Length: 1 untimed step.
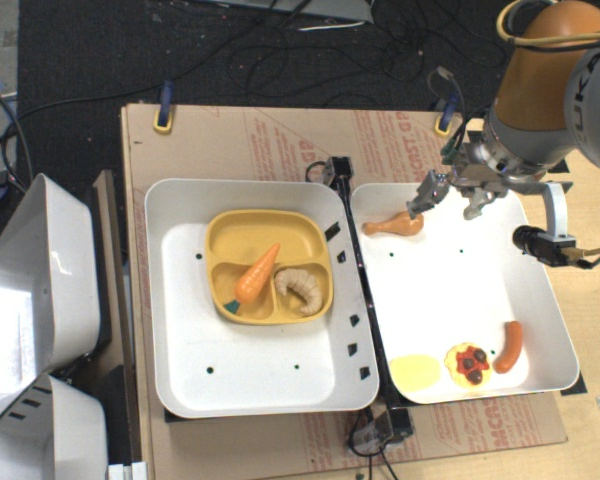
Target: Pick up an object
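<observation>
My gripper (448, 202) hangs over the back of the right bin (540, 298), open, with nothing between its fingers. An orange-brown chicken drumstick (395, 226) lies on the bin floor just below and left of the left fingertip (421, 202); I cannot tell whether they touch. At the front of the same bin are a red sausage (509, 347), a small round piece with red and dark toppings (468, 362) and a flat yellow disc (414, 371).
The left bin (180, 348) holds a yellow divided plate (230, 236) with a carrot (257, 273) and a pale shrimp (301, 289) in it. A black divider (358, 288) runs between the bins. Clamps (163, 118) sit on the bench's back edge.
</observation>
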Tool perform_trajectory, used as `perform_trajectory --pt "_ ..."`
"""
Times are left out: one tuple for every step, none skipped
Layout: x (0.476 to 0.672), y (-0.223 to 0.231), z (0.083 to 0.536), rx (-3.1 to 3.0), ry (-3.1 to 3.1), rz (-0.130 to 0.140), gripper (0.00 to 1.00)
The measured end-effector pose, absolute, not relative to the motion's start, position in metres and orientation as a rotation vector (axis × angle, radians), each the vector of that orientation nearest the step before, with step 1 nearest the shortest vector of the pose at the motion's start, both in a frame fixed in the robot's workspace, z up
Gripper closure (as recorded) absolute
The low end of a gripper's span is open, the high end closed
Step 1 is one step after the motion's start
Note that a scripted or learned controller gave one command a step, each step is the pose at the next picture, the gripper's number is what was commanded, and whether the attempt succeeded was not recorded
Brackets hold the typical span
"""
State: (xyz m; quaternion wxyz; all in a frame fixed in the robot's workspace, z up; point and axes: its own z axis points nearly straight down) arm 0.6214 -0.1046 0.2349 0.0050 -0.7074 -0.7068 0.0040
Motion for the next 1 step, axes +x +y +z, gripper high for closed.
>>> perform_trajectory --pt "0.6239 -0.1043 0.2425 -2.220 -2.223 0.000 0.00"
